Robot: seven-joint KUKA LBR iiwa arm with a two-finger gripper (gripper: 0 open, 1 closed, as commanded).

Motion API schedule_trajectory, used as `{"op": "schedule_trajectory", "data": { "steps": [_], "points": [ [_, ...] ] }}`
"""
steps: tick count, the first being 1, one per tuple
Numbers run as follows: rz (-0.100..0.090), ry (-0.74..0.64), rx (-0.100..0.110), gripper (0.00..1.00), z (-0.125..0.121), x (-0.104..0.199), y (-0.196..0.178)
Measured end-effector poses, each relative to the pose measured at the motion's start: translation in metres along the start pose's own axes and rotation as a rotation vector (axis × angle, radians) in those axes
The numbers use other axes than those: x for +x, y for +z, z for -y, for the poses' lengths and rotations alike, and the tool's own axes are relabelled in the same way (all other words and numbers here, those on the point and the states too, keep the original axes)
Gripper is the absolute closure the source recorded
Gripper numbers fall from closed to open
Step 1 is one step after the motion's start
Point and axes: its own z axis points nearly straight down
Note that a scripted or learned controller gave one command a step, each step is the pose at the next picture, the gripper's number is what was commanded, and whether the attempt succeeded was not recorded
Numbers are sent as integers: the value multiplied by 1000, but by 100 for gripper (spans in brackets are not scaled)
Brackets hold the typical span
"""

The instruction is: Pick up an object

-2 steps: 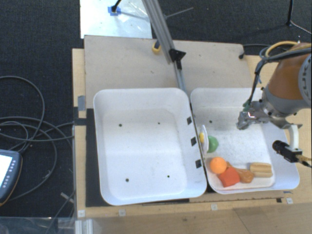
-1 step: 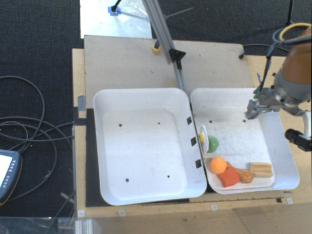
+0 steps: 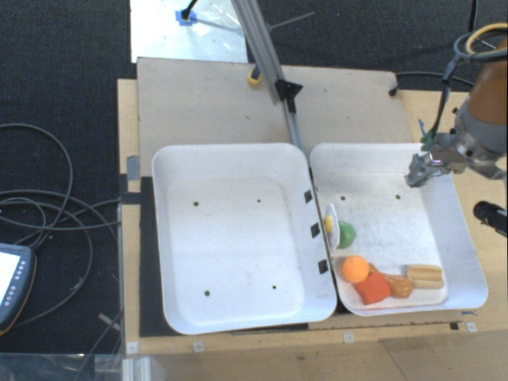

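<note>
Hovering at the right bin's [image 3: 456, 213] far edge, our hand [image 3: 417, 173], grip state unreadable, should descend squarely over the orange ball [image 3: 355, 269].

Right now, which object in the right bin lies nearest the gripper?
The green ball by the divider; the orange ball, red block and tan roll lie farther from the gripper.

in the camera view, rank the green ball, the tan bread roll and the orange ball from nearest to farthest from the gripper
1. green ball, by the divider wall of the right bin, down-left of the gripper.
2. tan bread roll, at the bin's near edge, almost straight below the gripper. Only slightly farther than the green ball, so a close call.
3. orange ball, near-left corner, beside the red block.
</note>
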Motion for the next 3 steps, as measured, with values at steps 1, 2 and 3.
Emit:
{"op": "schedule_trajectory", "data": {
  "steps": [1, 2, 3],
  "points": [
    [-3, -5, 3, 100, -13, 50, 11],
    [-3, -6, 3, 100, -30, 104, 21],
    [-3, -6, 2, 100, -39, 162, 23]
  ]
}}
